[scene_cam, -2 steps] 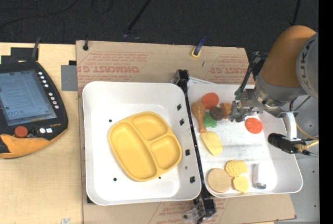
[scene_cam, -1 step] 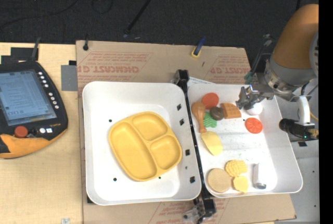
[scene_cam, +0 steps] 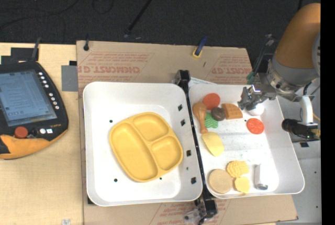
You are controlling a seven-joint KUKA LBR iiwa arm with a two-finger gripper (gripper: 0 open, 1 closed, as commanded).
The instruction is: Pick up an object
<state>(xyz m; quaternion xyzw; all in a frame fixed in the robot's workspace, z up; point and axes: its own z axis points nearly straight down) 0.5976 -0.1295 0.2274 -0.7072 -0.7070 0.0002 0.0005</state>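
Note:
My gripper hangs over the back right part of the right bin, above a small white thing. Nothing shows between it and the bin floor that it holds. Just left of it lie an orange-brown block and a red round piece. A flat red disc lies in front of the gripper. Further left are a tan drumstick shape, a dark lump and a green piece.
A pale yellow oval, a corn piece, a tan disc, a yellow disc and a grey metal piece fill the right bin's front. A yellow divided plate lies in the left bin. A tablet controller sits at far left.

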